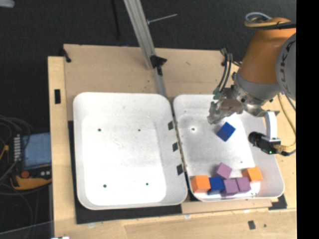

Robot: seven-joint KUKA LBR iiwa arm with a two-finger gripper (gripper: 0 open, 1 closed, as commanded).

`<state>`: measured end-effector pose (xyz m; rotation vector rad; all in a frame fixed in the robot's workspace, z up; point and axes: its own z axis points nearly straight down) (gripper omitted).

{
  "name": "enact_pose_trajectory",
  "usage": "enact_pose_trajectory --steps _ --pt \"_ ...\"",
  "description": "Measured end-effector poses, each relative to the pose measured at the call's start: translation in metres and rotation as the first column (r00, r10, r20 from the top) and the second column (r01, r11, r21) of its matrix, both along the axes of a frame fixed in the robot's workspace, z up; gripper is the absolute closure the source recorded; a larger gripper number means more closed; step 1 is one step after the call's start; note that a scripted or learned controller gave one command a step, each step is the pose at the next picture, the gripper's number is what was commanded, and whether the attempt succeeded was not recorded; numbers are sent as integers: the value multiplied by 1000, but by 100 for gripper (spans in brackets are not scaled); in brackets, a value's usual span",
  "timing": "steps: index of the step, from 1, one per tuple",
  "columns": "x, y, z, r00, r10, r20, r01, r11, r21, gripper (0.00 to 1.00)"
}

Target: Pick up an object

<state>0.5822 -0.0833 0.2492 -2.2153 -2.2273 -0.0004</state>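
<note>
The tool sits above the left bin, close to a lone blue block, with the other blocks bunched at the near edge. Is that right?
Not quite: the camera view shows the tool above the right bin, not the left. The lone blue block is close to it, and the other blocks bunch at that bin's near edge.

A pale wooden surface stands on dark, speckled floor. A slanted metal pole rises behind it. Left of the surface, cables and a yellow-edged handheld controller lie on the floor.
</note>
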Motion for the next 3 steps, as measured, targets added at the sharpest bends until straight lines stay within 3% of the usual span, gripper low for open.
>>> enact_pose_trajectory --steps 2,3 --pt "4 91 8 1000 2 2 -2 1000 1 100" --pt "0 151 -4 1000 2 -2 -2 1000 1 100"
